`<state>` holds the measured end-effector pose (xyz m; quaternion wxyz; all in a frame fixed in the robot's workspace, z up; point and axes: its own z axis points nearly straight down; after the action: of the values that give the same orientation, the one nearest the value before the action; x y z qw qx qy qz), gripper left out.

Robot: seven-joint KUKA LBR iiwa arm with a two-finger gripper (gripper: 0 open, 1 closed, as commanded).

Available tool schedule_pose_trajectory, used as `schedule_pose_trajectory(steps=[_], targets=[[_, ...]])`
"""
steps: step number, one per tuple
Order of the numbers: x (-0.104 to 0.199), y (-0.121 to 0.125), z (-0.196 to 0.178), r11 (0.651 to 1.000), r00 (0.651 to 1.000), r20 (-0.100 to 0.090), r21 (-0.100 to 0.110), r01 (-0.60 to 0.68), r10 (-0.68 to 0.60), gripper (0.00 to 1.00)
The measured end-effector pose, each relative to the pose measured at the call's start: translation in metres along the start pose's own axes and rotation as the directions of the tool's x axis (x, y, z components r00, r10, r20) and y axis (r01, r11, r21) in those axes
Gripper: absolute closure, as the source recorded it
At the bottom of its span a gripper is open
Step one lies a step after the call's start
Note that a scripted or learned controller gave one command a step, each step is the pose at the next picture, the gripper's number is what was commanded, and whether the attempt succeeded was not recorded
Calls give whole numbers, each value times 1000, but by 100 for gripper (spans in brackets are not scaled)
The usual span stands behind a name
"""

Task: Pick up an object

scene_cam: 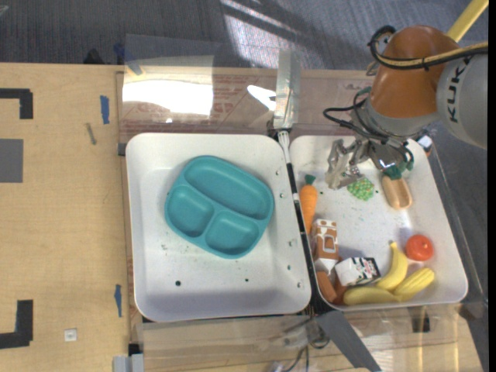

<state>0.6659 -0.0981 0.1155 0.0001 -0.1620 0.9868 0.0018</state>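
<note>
My gripper hangs over the far part of the right bin, fingers pointing down with a gap between them and nothing held. Just right of the fingertips lies a small green bumpy object. A tan bread-like piece rests further right. An orange carrot lies along the bin's left wall. Toward the front are a brown-and-white carton, a small milk carton, yellow bananas and an orange-red tomato.
The left bin holds a teal divided plate. A raised divider separates the two bins. The arm's orange band and cables loom over the right bin's far edge. Brown bench surface lies to the left.
</note>
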Motion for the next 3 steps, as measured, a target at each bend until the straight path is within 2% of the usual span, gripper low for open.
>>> schedule_pose_trajectory(steps=[1,2,3], targets=[[-2,-2,-6,1000,1000,9,5,0,0,0],[85,-4,10,999,999,1,4,-43,43,0],[118,41,25,997,997,19,15,80,-81,0]])
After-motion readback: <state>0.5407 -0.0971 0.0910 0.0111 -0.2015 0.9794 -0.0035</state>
